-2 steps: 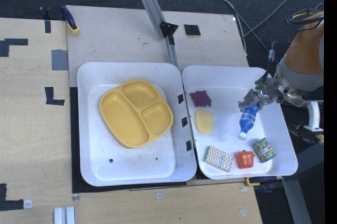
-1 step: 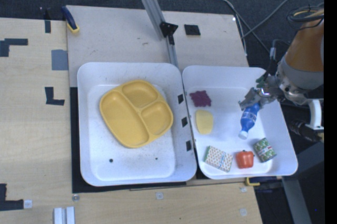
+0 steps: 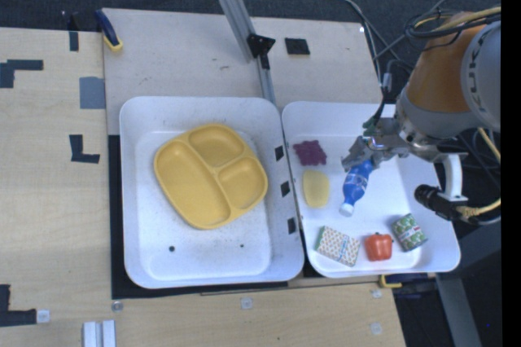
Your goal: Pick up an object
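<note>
My gripper (image 3: 368, 151) hangs over the right bin (image 3: 431, 256), near its middle. Directly below and in front of it lies a blue bottle (image 3: 356, 184) with a white cap, tilted so that the cap points to the front left. The bottle's upper end meets the gripper's tip, and I cannot tell whether it is gripped. The grey arm with its orange band comes in from the right.
Also in the right bin are a purple piece (image 3: 309, 151), a pale yellow object (image 3: 316, 187), a patterned box (image 3: 337, 245), a red object (image 3: 378, 247) and a green can (image 3: 409, 232). The left bin (image 3: 138, 256) holds a yellow divided plate (image 3: 212, 174).
</note>
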### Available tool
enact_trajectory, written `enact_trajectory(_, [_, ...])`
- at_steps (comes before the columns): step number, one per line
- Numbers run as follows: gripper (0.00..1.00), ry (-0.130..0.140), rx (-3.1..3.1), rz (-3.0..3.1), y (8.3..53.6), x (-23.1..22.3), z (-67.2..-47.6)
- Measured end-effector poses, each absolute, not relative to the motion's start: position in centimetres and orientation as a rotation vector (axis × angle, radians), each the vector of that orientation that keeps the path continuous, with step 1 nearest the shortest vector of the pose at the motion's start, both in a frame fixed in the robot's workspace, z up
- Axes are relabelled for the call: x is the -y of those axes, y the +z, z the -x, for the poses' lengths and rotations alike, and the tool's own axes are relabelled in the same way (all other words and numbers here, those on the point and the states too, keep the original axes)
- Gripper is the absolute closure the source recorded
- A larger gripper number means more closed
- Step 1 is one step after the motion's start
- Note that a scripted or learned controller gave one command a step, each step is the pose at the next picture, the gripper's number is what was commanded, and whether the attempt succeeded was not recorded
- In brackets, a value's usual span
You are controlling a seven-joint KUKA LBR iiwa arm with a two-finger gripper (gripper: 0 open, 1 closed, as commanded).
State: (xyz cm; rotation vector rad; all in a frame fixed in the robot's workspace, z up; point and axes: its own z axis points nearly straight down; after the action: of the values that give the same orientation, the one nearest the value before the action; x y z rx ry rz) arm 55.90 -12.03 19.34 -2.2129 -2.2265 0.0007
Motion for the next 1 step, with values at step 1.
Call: enact_trajectory(1, [1.0, -0.002, 2.228, 2.212, 20.78, 6.86, -56.43])
